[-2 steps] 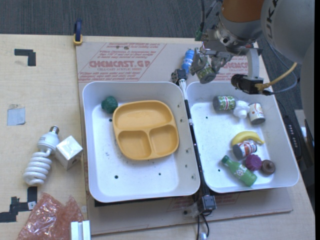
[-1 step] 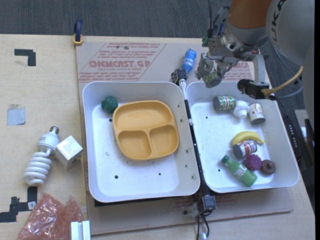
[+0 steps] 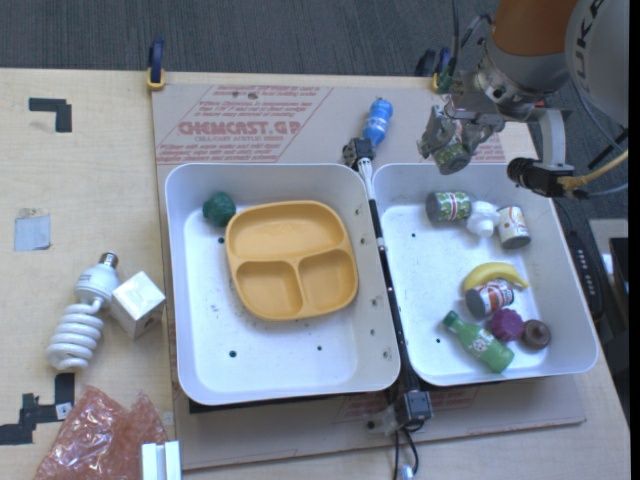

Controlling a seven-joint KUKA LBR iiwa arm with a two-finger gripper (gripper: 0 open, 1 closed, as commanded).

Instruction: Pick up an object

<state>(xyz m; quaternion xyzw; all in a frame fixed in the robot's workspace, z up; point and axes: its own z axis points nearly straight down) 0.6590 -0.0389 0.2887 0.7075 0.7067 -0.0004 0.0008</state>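
While the arm (image 3: 545, 18) reaches in over the right bin's (image 3: 425, 358) far edge, its gripper (image 3: 452, 148) hangs closed around 1 greenish object (image 3: 450, 154). Beneath lie 2 cans, 1 banana (image 3: 494, 274) and 1 green bottle (image 3: 478, 341).

Small greenish-grey can (image 3: 452, 151) — tilted, raised above right bin's far edge, between the gripper (image 3: 455, 140) fingers

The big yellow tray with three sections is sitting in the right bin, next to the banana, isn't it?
Not quite. The camera view shows the yellow tray with three sections sitting in the left bin, with a small green ball beside it. The banana is in the right bin.
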